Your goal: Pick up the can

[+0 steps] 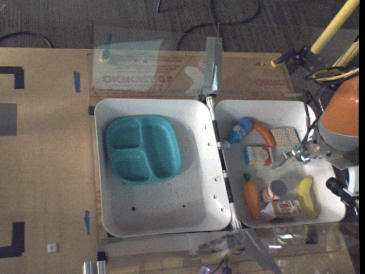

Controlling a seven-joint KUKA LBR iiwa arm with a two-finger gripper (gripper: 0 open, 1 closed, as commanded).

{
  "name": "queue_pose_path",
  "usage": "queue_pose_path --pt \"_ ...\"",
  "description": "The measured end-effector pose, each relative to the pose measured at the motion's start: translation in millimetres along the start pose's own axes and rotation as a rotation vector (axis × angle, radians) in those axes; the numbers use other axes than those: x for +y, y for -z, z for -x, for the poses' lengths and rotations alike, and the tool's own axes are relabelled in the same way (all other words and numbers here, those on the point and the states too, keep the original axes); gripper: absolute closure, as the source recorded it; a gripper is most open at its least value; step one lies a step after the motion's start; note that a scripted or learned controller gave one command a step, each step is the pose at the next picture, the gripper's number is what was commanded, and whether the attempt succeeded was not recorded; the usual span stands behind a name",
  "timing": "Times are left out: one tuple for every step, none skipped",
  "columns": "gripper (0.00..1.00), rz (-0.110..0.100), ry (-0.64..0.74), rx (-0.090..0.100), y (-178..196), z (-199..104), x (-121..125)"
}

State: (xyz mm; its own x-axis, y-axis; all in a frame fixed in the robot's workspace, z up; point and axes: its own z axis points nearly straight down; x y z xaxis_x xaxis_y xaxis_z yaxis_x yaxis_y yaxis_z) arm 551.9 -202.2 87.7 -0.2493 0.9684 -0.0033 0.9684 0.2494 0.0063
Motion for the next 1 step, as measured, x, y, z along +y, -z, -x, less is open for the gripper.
queue_pose_path --pt "1.0 0.007 -0.001 -0.008 11.9 2.3 1.4"
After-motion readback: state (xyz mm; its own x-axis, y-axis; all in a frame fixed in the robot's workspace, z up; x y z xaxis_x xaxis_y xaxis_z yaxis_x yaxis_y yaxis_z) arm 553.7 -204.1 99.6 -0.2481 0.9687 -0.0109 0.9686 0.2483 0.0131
